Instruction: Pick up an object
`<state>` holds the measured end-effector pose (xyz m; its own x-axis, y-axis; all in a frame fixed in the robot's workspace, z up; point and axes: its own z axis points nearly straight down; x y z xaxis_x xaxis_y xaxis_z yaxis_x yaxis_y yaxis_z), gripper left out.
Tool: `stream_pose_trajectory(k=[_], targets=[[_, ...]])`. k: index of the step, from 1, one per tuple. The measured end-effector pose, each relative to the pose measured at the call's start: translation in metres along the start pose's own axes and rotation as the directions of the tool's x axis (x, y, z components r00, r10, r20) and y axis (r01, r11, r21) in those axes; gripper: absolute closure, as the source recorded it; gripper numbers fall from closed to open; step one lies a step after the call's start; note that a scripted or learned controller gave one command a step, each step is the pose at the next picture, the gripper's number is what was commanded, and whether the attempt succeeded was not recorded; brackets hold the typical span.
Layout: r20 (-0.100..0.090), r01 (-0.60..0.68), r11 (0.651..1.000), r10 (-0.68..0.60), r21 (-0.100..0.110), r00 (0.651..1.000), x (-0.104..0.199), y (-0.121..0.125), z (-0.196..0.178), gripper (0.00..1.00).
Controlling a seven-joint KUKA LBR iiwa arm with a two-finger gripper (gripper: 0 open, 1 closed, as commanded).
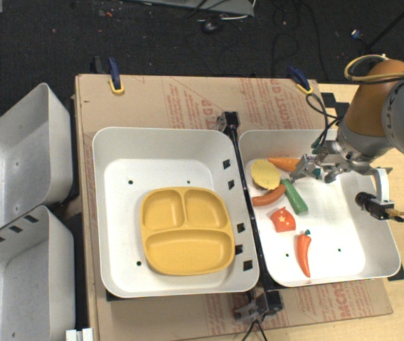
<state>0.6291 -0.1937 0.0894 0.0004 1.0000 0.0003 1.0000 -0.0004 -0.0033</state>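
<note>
**Gripper low beside the toy food, nothing taken yet**

Nearest the camera, at the 6 o'clock edge of the right bin (373, 261), an orange pepper (304, 253) lay alone, its long axis running from 12 to 6. A little farther in sat a red piece (282, 220), and above it a green stick (295, 197) lay slanted, its axis from about 11 to 5. A red sausage (267, 196) touched it on the 9 o'clock side, below a yellow slice (265, 174). An orange carrot (283, 163) lay behind, pointing from 9 to 3.

The gripper (311, 168) hung low at the far side of this cluster, the arm coming from 3 o'clock. Whether its jaws were released or clenched, I cannot tell; the view was too small there. No object was seen between them.

The left bin (109, 190) held a yellow divided tray (187, 230).

In my judgement the closest candidates were the carrot, just at 9 o'clock from the fingertips, and the upper end of the green stick, at about 7 o'clock. The crowding could make a clean grasp difficult.
</note>
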Motion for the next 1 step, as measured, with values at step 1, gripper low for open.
stream_pose_trajectory(k=[1], targets=[[0.002,0.001,1.000,-0.001,-0.006,1.000,-0.0002,0.0017,-0.0136,1.00]])
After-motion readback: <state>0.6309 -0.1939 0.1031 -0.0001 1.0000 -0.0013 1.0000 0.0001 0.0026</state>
